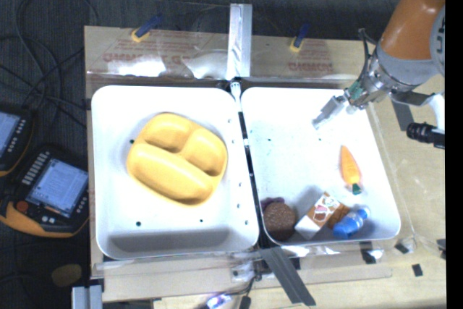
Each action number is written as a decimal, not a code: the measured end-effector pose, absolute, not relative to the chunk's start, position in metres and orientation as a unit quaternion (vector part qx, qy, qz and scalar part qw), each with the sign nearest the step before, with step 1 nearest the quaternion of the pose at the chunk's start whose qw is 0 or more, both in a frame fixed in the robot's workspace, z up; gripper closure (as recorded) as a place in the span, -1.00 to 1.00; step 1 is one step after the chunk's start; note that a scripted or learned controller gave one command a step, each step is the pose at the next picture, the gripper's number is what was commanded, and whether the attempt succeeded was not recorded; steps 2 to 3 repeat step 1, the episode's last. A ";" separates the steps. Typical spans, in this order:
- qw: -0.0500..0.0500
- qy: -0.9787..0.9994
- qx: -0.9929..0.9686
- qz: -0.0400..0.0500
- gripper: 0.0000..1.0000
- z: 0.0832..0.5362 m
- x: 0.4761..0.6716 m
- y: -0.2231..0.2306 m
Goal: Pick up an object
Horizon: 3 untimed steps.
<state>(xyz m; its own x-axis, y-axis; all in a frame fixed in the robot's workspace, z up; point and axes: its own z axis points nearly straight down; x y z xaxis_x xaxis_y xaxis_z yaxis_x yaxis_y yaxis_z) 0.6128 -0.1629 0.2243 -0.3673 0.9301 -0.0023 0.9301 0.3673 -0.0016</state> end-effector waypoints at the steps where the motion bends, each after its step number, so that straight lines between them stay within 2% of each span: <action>1: 0.000 0.854 0.520 -0.001 -1.00 0.192 0.568 -0.223; 3: 0.000 0.854 0.520 -0.001 -1.00 0.192 0.568 -0.223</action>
